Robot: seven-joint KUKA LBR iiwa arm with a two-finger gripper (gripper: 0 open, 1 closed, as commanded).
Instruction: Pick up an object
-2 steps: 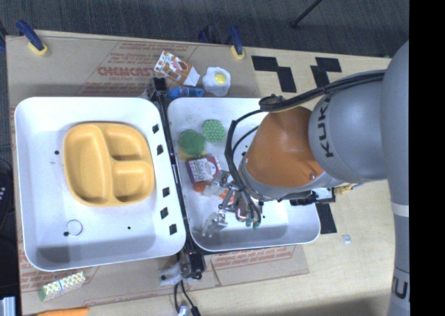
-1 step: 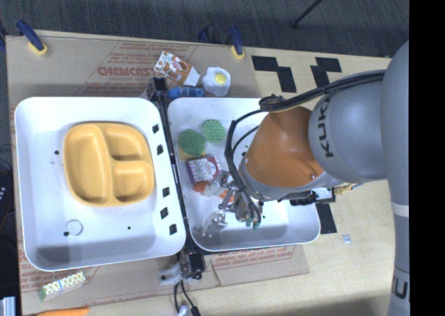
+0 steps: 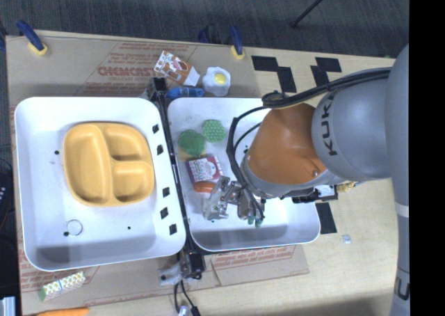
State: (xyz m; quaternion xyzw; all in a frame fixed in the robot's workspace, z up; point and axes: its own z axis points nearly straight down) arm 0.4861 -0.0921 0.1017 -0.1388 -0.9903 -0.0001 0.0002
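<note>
Though the tool's (image 3: 233, 204) grip unclear: just beside it, a red-and-white packet (image 3: 203, 168), flat, in the right bin (image 3: 299, 227).

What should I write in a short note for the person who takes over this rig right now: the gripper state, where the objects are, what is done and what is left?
Gripper: low in the right bin, near its front; whether the fingers are open or shut cannot be seen, and no object shows between them.
Objects in the right bin: two green round items at the back, and a red and white packet just behind the gripper.
Left bin: a yellow divided tray.
Done: the arm is down among the objects.
Left: no pick is confirmed; grasp one object and lift it.
</note>
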